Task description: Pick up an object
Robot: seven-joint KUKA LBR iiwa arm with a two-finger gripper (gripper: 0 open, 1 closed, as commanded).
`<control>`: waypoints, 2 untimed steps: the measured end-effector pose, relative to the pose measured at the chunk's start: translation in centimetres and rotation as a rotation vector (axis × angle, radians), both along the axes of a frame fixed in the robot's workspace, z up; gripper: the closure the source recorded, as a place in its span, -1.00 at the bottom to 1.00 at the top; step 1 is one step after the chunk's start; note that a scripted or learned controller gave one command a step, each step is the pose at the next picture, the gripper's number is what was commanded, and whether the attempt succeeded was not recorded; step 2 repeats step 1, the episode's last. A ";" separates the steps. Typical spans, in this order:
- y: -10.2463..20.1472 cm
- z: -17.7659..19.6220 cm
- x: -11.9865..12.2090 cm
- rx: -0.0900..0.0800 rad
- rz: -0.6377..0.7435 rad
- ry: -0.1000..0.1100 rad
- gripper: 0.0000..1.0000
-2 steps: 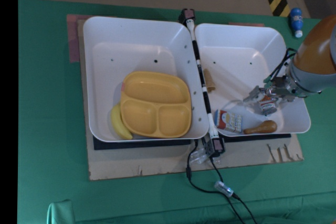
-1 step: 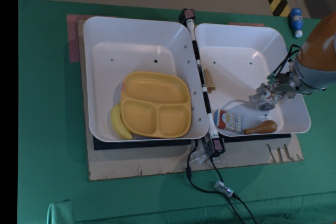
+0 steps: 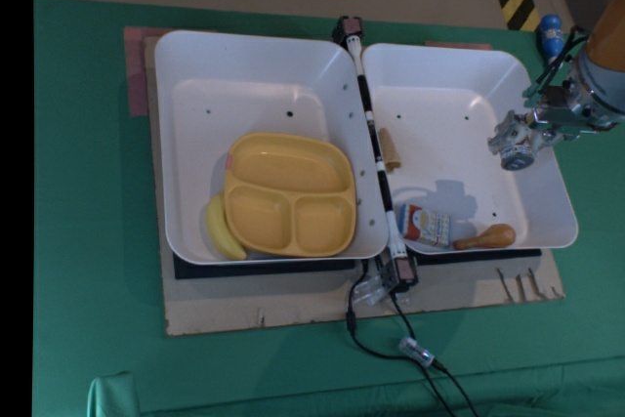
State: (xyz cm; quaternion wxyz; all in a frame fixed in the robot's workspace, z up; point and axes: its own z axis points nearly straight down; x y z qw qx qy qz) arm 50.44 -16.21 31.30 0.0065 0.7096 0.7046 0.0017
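Note:
My gripper (image 3: 517, 147) hangs over the right edge of the right bin (image 3: 459, 73), above its bare floor. Its shadow falls near the bin's front. In that bin lie a small white and orange carton (image 3: 425, 224) at the front left, a brown pear-shaped wooden piece (image 3: 485, 237) by the front wall, and a tan cone-like piece (image 3: 390, 148) against the left wall. The left bin (image 3: 195, 63) holds a yellow divided plate (image 3: 290, 194) and a banana (image 3: 223, 229) beside the plate's left front corner.
A black-and-white bar (image 3: 372, 134) runs along the seam between the bins, with cables (image 3: 391, 327) trailing from its front end. A blue object (image 3: 551, 34) stands on the green cloth behind the arm. Cardboard lies under the bins.

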 end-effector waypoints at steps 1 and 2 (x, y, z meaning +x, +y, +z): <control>6.5 4.3 1.3 0.003 0.001 -0.002 1.00; 6.5 4.3 1.3 0.003 0.001 -0.002 1.00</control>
